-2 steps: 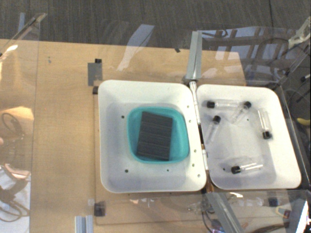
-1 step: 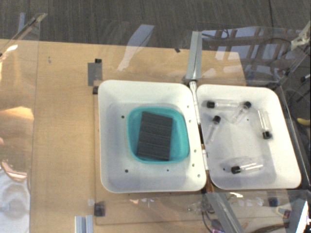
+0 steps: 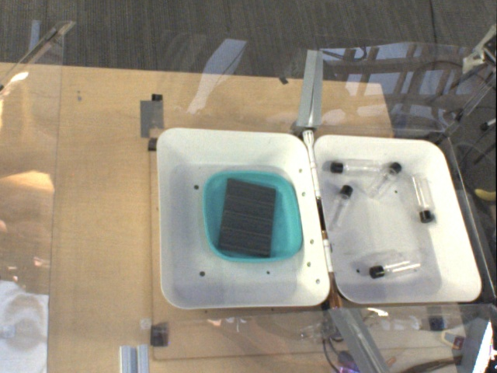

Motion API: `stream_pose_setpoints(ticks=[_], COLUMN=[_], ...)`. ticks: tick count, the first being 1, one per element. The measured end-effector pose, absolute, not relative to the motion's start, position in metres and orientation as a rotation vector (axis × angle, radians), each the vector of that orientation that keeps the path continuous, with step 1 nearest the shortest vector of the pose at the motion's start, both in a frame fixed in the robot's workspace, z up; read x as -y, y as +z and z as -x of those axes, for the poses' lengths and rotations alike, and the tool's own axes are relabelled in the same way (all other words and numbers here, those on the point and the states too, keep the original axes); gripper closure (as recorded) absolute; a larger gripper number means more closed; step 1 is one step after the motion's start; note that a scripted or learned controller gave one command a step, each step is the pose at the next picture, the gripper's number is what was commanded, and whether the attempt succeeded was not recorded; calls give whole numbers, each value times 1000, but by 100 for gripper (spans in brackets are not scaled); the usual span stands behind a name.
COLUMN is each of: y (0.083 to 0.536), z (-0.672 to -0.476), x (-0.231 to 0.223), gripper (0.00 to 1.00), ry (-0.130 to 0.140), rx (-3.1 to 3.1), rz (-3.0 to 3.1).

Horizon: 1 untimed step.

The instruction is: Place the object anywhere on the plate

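Tubes (image 3: 386, 269) with black caps, apparently five, lie scattered in the right bin (image 3: 458, 208). At nine o'clock from them, a dark ridged block (image 3: 248, 217) rests on the teal plate (image 3: 289, 222). Pincer state: cannot tell.

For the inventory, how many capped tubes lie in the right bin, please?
5 tubes: two at the back, one centre-left, one right, one front.

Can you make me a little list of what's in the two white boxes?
left bin: holds a teal plate
on the plate: a dark ribbed block, lying flat
right bin: clear tubes with black caps, scattered
tube count: about five, hard to tell
example tube: near front edge
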State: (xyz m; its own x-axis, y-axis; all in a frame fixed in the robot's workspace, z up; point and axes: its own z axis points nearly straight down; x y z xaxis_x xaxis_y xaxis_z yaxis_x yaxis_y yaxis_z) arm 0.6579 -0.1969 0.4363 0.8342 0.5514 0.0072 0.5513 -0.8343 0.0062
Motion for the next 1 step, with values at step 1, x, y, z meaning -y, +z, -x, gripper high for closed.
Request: stream_pose_setpoints(ticks=[1], y=[437], z=[-657], x=[203], gripper=[0], ry=[15], rx=[-766], rz=[-3043])
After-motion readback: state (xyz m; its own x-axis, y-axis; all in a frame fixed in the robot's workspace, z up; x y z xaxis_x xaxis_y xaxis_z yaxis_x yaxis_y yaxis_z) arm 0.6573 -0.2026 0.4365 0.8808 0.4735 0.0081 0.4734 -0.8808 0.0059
